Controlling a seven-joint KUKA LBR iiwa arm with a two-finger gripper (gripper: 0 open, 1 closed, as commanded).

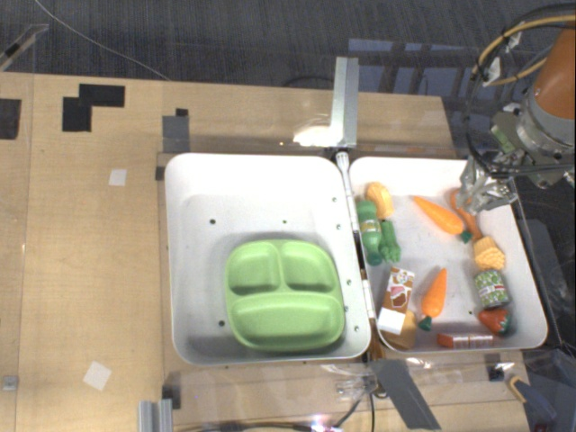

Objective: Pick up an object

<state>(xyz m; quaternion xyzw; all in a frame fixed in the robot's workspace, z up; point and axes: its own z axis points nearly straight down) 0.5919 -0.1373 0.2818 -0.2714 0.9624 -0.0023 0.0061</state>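
My gripper [480, 193] hangs over the far right corner of the right bin [536, 306], with nothing visibly held. Just below it lies a small orange piece [465, 216], partly hidden by the gripper. An orange carrot [437, 214] lies to its left. A yellow corn piece [489, 255], a green can [490, 288] and a red item [496, 320] line the bin's right side. Along the left side sit a yellow item [378, 198] and green vegetables [369, 223]. A second carrot [434, 293] and a small carton [398, 301] lie near the front.
The left bin [193, 205] holds a green divided plate [283, 293]. A red marker [466, 338] lies at the right bin's front wall. A metal post [345, 106] stands behind the seam between the bins. Cables [504, 48] loop above the arm.
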